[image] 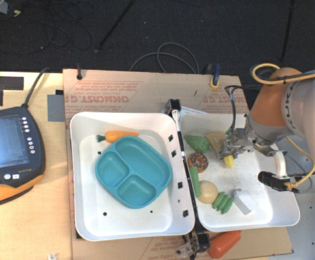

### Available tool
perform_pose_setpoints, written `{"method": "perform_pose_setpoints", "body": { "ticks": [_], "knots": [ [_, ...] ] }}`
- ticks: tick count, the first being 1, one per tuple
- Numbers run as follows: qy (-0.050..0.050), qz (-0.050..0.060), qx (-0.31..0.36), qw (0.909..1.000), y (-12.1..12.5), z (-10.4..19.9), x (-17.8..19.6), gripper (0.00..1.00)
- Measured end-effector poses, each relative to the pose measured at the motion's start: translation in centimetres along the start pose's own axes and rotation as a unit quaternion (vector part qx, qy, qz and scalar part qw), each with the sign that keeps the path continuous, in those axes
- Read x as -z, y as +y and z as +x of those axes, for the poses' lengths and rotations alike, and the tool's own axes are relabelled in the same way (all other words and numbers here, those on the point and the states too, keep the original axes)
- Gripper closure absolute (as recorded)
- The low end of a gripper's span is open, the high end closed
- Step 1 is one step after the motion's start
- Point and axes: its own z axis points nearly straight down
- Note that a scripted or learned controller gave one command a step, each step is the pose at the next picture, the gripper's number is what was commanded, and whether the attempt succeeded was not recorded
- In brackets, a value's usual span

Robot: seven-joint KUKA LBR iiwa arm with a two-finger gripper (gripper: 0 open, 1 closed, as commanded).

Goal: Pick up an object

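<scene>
Your worktop (119, 91) carries two shallow white bins side by side, on brown cardboard. The left bin (87, 199) holds a teal divided plate (133, 171), tilted on the bin floor, with a toy carrot (119, 136) just beyond its far edge. The right bin (276, 210) is where the arm (282, 110) reaches in from your right, its orange band above the wrist.

The hand (230, 151) sits low over the far middle of the right bin, and a small yellow piece (229, 161) lies right at its tip. You cannot tell from here whether the hand is open or closed, nor whether it has hold of that piece.

Other things in the right bin: a leafy green toy (199, 143) near the dividing wall, a pale beige item (216, 140) beside it, a brown sprinkled doughnut (199, 161) below those, a long green vegetable (194, 180) along the divider, a cream round ball (207, 191), a green pod (222, 202) touching the ball, and a grey block (243, 203) just right of the pod.

A tablet with an orange case (8, 150) lies on the worktop to the far left. A red-orange item (223, 244) rests outside the bins at the near edge.
</scene>
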Motion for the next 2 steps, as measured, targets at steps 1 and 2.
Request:
{"method": "perform_pose_setpoints", "body": {
  "ticks": [1, 2],
  "knots": [
    [0.001, 0.001, 0.000, 1.0000, -6.3, 5.7, -0.4, 1.00],
    [0.000, -0.004, 0.001, 1.0000, -6.4, 11.6, 9.4, 1.00]
  ]
}}
